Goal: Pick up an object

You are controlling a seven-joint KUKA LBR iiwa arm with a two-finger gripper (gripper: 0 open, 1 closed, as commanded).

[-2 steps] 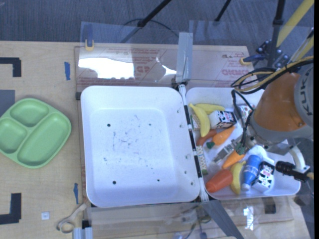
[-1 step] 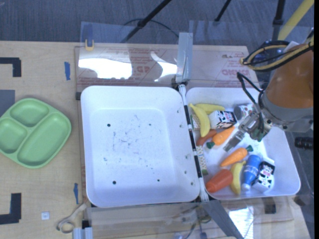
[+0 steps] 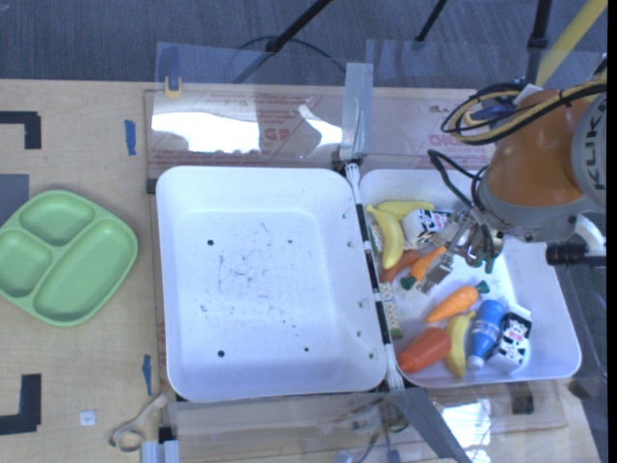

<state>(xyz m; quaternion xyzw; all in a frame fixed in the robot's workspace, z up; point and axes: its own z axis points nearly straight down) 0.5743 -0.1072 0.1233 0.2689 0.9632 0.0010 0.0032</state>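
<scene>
Near edge of R bin (image 3: 569, 355): red-orange veg toy (image 3: 422, 351), short yellow piece (image 3: 459, 341) touching it, blue bottle (image 3: 487, 328) and a black-and-white toy (image 3: 517, 340) just beside that, all packed close. One step further in is the carrot (image 3: 453, 303), lying flat w/ its long axis diagonal in the view, thin end twd lower L and thick end twd upper R, clear of the bin wall. The claw (image 3: 455, 257) hangs just past the carrot on its far side, low over the toys. Can't tell how far open it is, and nothing seen in its hold. So the carrot is prob the closest clean pick: it lies twd the near edge from the claw, a short pull back twd the bench front, and the wrist would need to line up across that diagonal, not along it. A small orange piece (image 3: 413, 261) sits just L of the claw, partly tucked by other toys, axis also roughly diagonal, a 2nd candidate but more crowded. Further back: banana (image 3: 389, 231) along the divider side, long axis near-to-far w/ curve bowing L, and a white carton toy (image 3: 424, 223) beside it. L bin (image 3: 260, 258) is well apart from the claw, and a green divided plate (image 3: 63, 256) sits at far L on the bench (image 3: 77, 114)
</scene>
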